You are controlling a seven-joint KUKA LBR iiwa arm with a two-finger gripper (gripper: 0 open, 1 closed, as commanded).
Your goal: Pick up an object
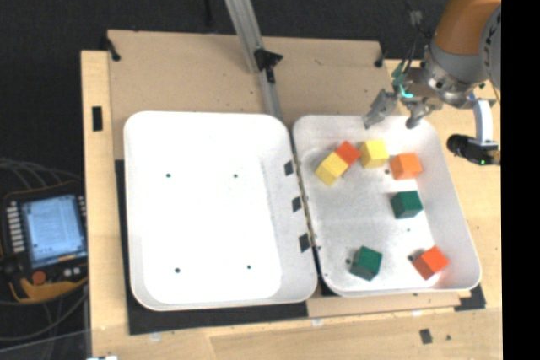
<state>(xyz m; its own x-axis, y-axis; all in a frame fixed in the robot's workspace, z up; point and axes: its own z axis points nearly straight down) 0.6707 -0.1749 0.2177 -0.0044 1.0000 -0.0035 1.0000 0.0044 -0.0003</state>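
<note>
The gripper [395, 107] hangs over the far edge of the right bin [456, 206], its two fingers spread apart with nothing between them. The blocks all lie nearer the camera than the tool: just below it a yellow block [374, 153] sits touching, or nearly touching, an orange-red block [347, 153], which in turn crowds a second yellow block [332, 169]; an orange block [406, 165] lies a little to the arm's side of these. Farther out are a green block [406, 204], another green block [366, 262] and an orange-red block near the front corner [430, 262]. The fingers appear to be above the bin floor, though the slanted view makes their height hard to judge. The main risk looks to be the cluster: a descent onto the nearest yellow block could land a finger on its neighbour and push the group aside instead of closing round one piece. Working so close to the bin's far wall could also let a finger catch the rim.
</note>
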